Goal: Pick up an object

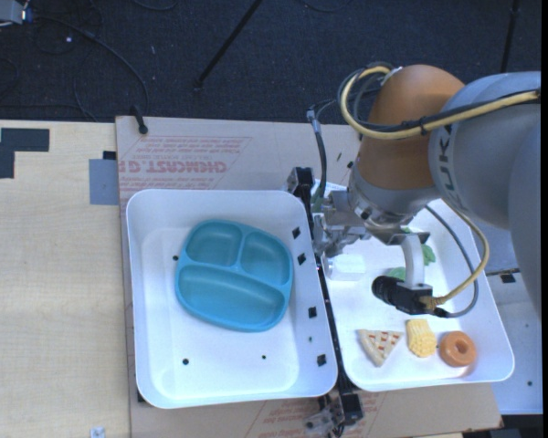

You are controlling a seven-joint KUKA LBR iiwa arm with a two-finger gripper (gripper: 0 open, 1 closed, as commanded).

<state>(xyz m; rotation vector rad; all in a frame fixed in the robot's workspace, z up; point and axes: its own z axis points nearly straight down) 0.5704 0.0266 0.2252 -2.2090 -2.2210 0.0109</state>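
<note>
Right now the end effector (340, 243) hangs low in the right bin (493, 336), its grip state impossible to tell, so it should settle squarely over one item, perhaps the white piece (349, 265) just below it, before clamping.

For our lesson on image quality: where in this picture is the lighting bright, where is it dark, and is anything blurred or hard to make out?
Camera view: the white bins are brightly lit, nearly washed out; the blue plate is crisp, with a thin shadow along its near edge; the floor behind the bench is very dark; the arm casts shade over the green item, making it hard to identify.
</note>
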